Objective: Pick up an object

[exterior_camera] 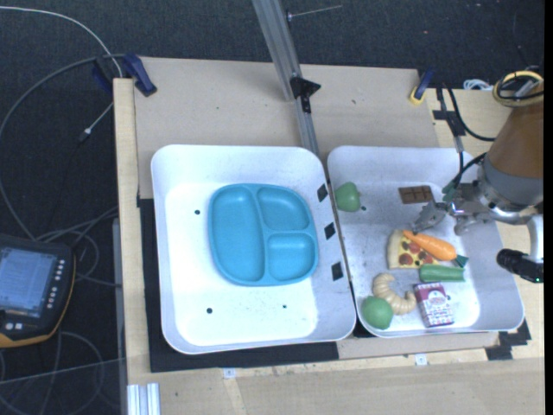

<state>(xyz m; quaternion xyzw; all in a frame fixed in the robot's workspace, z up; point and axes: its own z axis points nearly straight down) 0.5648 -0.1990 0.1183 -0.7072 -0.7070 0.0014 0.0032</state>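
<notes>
Red packet (435, 305) and green ball (377, 312) sit lowest in right bin (501, 296). Gripper (439, 212) hovers just above carrot (429, 245) and pizza slice (406, 251), grip state unclear, nothing visibly held. Pick not done.

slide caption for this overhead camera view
Gripper poised over toy food in the right bin; blue divided plate in the left bin.

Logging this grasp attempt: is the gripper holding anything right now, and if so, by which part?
Nothing is seen held. The gripper hangs over the right bin, just above the toy carrot and pizza slice, with no object between its fingers.
</notes>
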